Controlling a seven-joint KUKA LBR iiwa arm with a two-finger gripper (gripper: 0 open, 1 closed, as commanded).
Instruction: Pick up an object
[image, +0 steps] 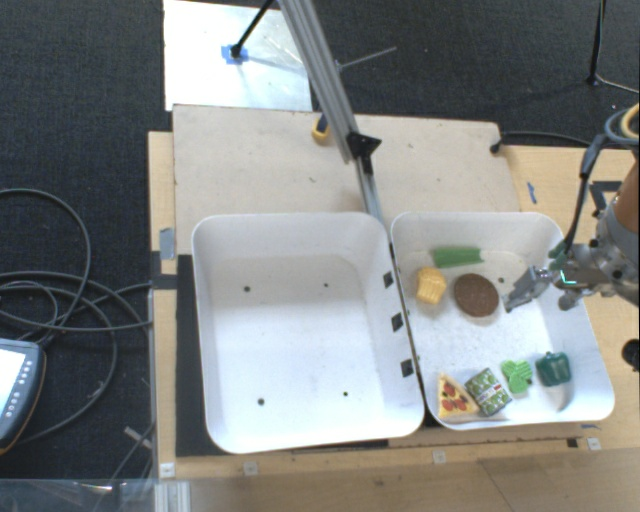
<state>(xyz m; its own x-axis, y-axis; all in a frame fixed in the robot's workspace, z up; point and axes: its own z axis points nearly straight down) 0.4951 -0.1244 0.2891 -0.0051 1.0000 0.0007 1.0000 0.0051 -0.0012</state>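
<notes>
we've got the gripper (545, 283) hanging over the right bin (590, 345), fingers spread with nothing between them — just right of the brown disc (477, 295), likely our target, while the pizza slice (455, 398) and green pieces sit nearer us.

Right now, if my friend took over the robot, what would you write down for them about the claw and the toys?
Gripper: over the right white bin, near its right wall, holding nothing that I can see.
Toys, all in the right bin: round brown disc just left of the gripper, yellow ridged block, flat green piece near the back; along the front, pizza-slice wedge, green printed box, light green toy, dark green pepper-like toy.
Done: nothing lifted.
Left: grasp one toy and raise it; the brown disc is nearest.
</notes>
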